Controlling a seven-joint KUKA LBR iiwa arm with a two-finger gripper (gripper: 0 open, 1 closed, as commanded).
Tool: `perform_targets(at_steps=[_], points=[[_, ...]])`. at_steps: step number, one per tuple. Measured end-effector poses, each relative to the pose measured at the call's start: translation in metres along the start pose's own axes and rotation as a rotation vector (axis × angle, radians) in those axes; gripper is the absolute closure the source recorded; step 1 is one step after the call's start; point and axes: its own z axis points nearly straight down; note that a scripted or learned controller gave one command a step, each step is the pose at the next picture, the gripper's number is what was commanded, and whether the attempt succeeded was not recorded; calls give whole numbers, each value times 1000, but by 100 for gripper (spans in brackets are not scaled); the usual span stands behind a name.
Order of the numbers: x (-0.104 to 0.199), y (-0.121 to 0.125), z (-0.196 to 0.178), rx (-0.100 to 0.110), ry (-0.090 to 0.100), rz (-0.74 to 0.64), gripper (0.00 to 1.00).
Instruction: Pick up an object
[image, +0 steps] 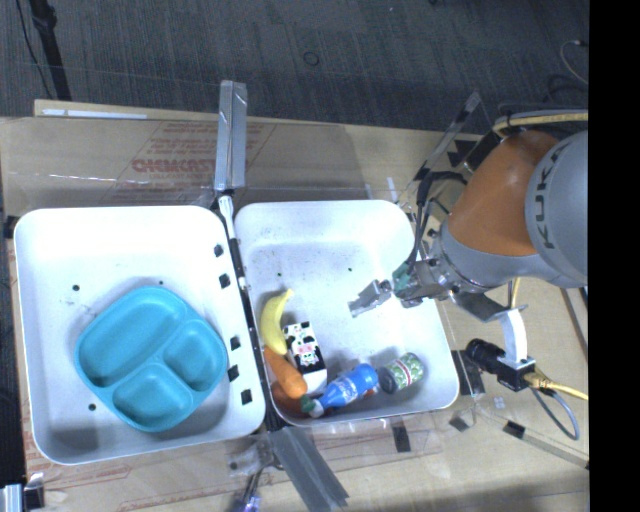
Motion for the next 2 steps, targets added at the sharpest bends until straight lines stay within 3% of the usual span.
perform_targets(at_steps=[1,2], points=[[-27,-30,124,1,2,-111,0],[44,23,121,-8,-18,-162,0]])
